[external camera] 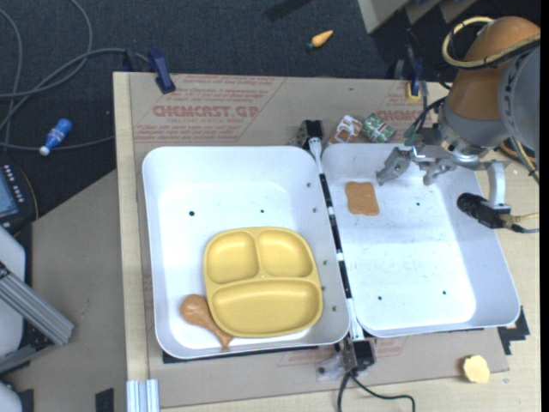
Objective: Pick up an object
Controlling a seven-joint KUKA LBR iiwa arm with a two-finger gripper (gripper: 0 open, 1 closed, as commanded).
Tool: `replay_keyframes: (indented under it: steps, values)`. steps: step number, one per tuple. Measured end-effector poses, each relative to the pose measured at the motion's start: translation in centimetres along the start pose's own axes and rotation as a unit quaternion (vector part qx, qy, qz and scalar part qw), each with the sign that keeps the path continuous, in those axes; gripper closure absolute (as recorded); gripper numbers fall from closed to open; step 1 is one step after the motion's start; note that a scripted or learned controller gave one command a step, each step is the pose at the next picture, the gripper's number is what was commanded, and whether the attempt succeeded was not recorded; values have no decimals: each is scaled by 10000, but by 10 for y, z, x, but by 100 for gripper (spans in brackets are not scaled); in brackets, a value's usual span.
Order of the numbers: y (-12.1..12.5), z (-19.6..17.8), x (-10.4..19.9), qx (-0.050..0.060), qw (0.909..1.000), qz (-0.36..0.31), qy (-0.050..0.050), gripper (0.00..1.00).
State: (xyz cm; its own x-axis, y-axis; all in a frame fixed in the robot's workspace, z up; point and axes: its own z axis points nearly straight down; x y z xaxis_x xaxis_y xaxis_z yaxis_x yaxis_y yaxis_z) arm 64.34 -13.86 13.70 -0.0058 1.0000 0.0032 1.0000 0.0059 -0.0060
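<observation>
From the overhead camera, I am hanging my gripper [415, 163] over the far edge of the right bin [429, 290], with my fingers spread wide and nothing between them. One finger is reaching out toward the bin divider, the other pointing back toward my wrist.

The nearest thing to grab is the toast [362, 198], a flat brown slab lying on the bin floor just below and to the divider side of my gripper, close but not touching. Its long axis is running roughly from the far wall toward the near wall, so my spread fingers are sitting more or less across its short side. I am judging that a short move toward the divider and a drop would put me over it.

Much farther off, across the divider in the left bin [171, 230], a yellow tray [262, 281] and a drumstick [202, 313] touching its corner are lying well apart from me.

My fingertips are blurring against the grey linkage, so their exact height above the floor is hard to read. The toast is so thin that I cannot tell whether its edge is offering any grip.
</observation>
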Motion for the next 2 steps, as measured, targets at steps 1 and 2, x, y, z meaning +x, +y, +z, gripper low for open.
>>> replay_keyframes:
  steps: [1, 2]
  values:
    - [7, 56, 34, -7, 10000, 11, -2, 0]
    - [15, 52, 37, -39, 10000, 22, -17, 0]
